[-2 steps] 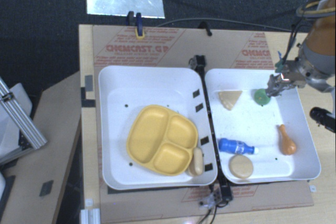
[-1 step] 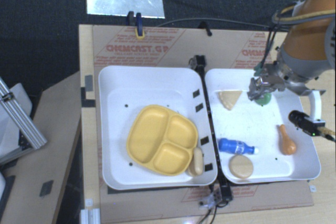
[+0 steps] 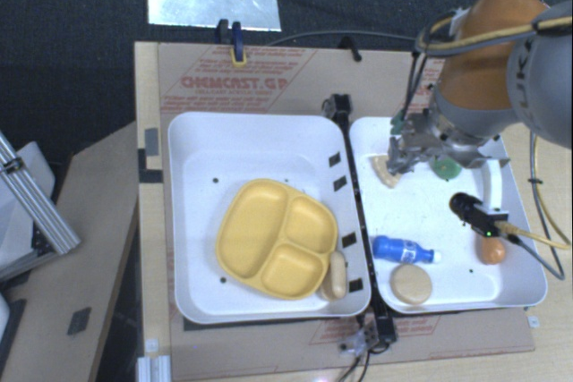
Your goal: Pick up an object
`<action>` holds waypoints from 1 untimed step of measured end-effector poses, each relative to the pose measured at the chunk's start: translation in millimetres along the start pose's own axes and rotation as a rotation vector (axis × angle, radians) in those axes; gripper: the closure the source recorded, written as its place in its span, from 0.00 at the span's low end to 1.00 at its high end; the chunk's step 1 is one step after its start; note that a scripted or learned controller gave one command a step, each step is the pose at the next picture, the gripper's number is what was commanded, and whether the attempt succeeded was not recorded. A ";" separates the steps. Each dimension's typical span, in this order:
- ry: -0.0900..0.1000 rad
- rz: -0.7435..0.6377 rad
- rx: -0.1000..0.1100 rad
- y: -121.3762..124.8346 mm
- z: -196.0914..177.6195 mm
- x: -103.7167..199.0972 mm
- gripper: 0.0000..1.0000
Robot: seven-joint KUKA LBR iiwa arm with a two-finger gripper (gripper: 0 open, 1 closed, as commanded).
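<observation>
Here the gripper (image 3: 400, 158) hangs low at the right bin's (image 3: 524, 277) ten o'clock corner, apparently to take the tan scrap (image 3: 387, 172) beneath; finger spread and any hold can't be told.

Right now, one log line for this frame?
stage: reach | hand: low in right white bin, at pale tan flat piece | lifted: nothing seen | left bin: yellow divided plastic tray

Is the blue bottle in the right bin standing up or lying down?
Lying down. The blue bottle rests on its side on the right bin floor, white cap pointing right, just above the round tan piece.
</observation>
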State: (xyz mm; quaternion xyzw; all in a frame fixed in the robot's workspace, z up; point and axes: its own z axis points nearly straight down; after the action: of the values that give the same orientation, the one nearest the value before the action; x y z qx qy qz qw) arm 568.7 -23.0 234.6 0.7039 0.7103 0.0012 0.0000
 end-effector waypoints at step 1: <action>0.000 -0.001 0.001 1.4 12.4 49.4 1.00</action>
State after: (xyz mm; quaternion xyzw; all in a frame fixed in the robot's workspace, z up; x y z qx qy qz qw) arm 569.7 26.4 222.2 0.7037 0.7105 0.0008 -0.0005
